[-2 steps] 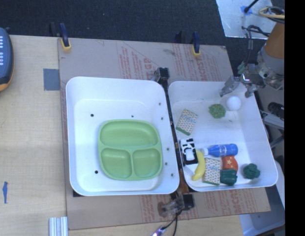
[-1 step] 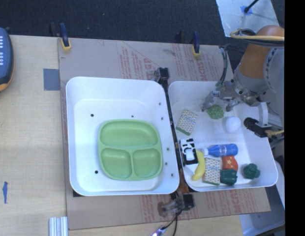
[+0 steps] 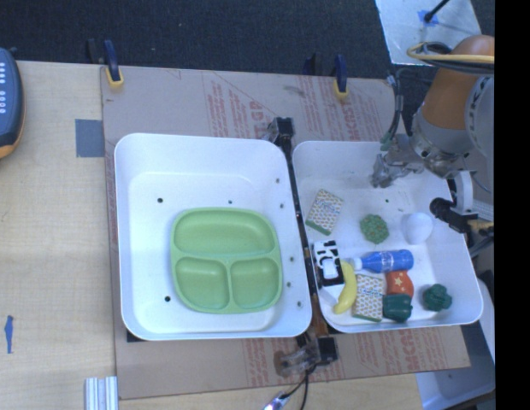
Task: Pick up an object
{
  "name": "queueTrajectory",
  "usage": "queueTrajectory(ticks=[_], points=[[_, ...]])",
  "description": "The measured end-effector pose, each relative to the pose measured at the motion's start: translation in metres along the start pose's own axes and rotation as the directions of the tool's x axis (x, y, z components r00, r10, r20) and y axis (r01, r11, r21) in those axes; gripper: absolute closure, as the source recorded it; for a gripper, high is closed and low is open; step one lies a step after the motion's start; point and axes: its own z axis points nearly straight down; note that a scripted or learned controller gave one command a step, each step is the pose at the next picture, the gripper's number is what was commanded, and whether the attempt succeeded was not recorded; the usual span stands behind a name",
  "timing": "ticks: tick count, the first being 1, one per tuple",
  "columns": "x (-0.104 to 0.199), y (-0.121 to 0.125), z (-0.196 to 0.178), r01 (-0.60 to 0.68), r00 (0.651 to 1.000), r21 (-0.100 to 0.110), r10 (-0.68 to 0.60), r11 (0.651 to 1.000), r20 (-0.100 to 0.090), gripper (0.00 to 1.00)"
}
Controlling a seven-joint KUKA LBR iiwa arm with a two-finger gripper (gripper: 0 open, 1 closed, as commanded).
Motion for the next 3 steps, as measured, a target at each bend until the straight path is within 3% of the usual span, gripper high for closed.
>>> queueTrajectory(ticks=[1,2,3], points=[[0.000,0.000,0.001,0.001,1.000,0.001,-0.001,1.000,0.000,0.00],[0.020,-0.090,0.001,-0.006,1.000,0.009,0.006,1.000,-0.004,0.00],[0.017,-0.085,-0.011,-0.004,1.000,0.002,0.004,1.000,-0.001,1.00]])
